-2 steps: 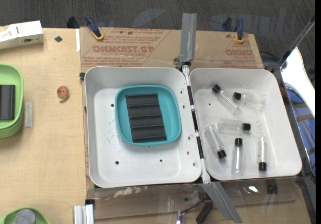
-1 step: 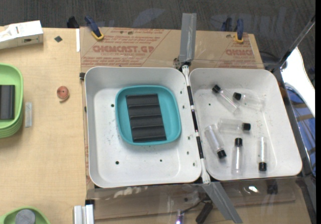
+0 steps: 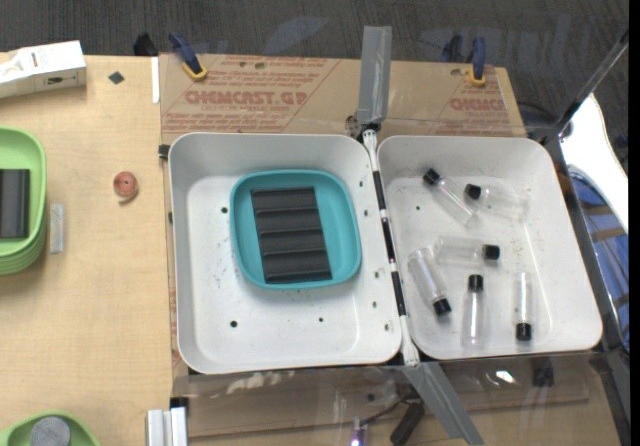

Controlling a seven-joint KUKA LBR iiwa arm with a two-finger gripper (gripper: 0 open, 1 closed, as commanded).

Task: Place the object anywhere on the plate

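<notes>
A rounded-square teal plate (image 3: 295, 230) carrying a ribbed dark grey insert (image 3: 290, 232) sits in the smooth white left bin (image 3: 200, 314). Clear cylindrical vials (image 3: 475, 309) with black caps lie scattered in the right bin (image 3: 570, 324), none on the plate, all well apart from it

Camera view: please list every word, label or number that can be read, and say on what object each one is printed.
"CHEMCAST GP", red print on the brown sheet behind the left bin.
"CHEMCA...", the same print, cut off, on the brown sheet behind the right bin.
White box at far left: its print is too small to read.
</notes>
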